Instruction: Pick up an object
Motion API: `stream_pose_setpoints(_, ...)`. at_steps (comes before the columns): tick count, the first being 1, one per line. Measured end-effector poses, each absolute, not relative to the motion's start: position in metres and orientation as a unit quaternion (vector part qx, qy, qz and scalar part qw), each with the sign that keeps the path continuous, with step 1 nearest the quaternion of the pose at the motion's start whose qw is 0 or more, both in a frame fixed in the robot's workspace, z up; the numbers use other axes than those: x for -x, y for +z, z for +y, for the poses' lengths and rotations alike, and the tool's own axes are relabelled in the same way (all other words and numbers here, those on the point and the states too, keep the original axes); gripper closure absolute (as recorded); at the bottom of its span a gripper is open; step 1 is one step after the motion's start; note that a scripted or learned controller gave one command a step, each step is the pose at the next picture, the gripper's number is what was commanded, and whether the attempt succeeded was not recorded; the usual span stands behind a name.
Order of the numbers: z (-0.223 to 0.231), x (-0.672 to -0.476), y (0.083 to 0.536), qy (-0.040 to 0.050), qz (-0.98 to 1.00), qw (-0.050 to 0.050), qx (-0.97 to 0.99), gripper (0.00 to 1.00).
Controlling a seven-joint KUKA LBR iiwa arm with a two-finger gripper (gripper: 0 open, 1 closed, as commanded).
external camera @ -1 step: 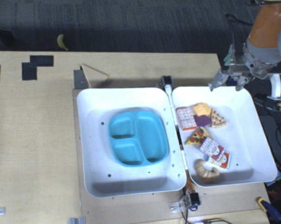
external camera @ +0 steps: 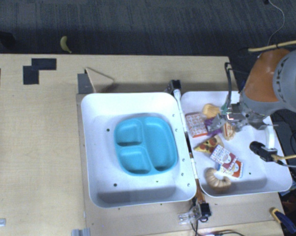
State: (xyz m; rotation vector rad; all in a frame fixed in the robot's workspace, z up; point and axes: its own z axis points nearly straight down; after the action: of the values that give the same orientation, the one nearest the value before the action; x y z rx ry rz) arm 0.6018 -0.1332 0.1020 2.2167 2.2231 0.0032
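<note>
Background: dark grey carpet runs along the top, with a small curved yellow piece (external camera: 65, 44) lying on it.
Bench: pale wooden bench top (external camera: 36, 144), with black tape patches (external camera: 38, 70) at its far left.
Left bin: shallow white plastic bin (external camera: 100, 190) holding a bright blue three-compartment plastic tray (external camera: 144, 144) near its middle.
Right bin: second shallow white bin (external camera: 273, 178), touching the first along their shared edge; all the loose objects lie in its left half.
Upper objects: red-and-white printed packet (external camera: 196, 125) by the left wall, and a rounded tan-yellow lump (external camera: 210, 110) just beyond it.
Middle objects: toy pizza slice in orange and red (external camera: 206, 146), with a white-and-red carton (external camera: 226, 161) just right of it.
Lower object: tan ring-shaped bagel (external camera: 218, 179) near the front wall.
Arm: grey with an orange band, reaching in from the right.
Gripper (external camera: 231, 117): low over the right bin's upper part, just beside a small light-brown bread-like piece (external camera: 229, 131); whether it is open or closed, or has hold of anything, cannot be told.
</note>
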Motion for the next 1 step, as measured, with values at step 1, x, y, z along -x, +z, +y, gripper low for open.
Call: stream_pose_setpoints(1, -0.1328, -0.6036, 0.1138, 0.0026, 0.709, 0.003, -0.706, 1.0)
